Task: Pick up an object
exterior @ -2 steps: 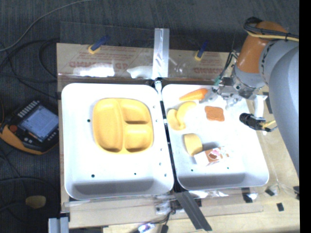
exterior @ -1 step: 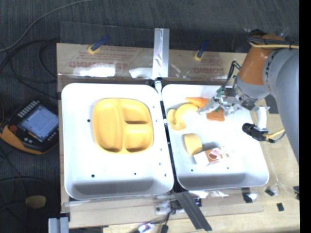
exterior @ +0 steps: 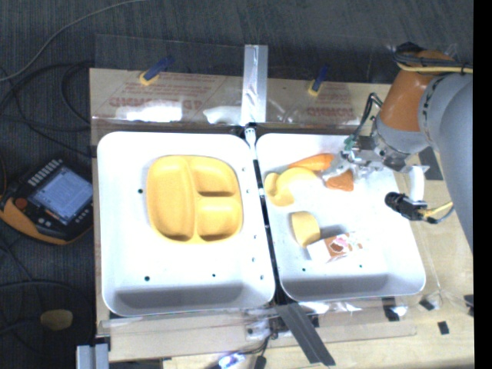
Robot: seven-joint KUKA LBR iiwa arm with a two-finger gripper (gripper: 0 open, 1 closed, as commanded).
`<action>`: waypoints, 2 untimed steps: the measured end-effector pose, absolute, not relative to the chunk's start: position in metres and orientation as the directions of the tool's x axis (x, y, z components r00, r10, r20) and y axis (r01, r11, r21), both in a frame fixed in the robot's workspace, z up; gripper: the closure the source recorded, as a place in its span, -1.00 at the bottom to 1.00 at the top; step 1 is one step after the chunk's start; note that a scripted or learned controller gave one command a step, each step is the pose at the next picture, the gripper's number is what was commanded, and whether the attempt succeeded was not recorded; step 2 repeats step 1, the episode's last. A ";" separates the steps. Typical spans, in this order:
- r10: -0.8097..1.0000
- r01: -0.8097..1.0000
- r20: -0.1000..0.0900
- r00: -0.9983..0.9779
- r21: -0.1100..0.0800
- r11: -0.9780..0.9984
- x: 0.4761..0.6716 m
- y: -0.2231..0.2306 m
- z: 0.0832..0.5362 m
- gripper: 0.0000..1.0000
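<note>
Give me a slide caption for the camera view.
End effector low over orange items in right bin; yellow divided tray in left bin.

Both bins [exterior: 123, 283] are plain white. The left one holds a yellow tray [exterior: 194, 197] split into compartments. Just beside the fingers [exterior: 361, 158] lies an orange piece [exterior: 339, 180], and next to it an orange carrot [exterior: 311, 162]. Further off sit a yellow banana [exterior: 282, 183], a pale yellow block [exterior: 304, 227] and a small white packet [exterior: 338, 245] with red print. The arm [exterior: 453, 121] is grey with an orange band [exterior: 403, 102]. The desk [exterior: 115, 91] is tan, with two blue-and-yellow clamps [exterior: 156, 70] along its edge.
</note>
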State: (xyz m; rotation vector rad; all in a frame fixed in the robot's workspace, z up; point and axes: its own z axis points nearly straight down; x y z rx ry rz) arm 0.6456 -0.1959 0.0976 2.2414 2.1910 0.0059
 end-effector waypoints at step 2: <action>0.999 0.999 0.001 -0.037 -0.001 0.037 0.645 -0.150 0.180 1.00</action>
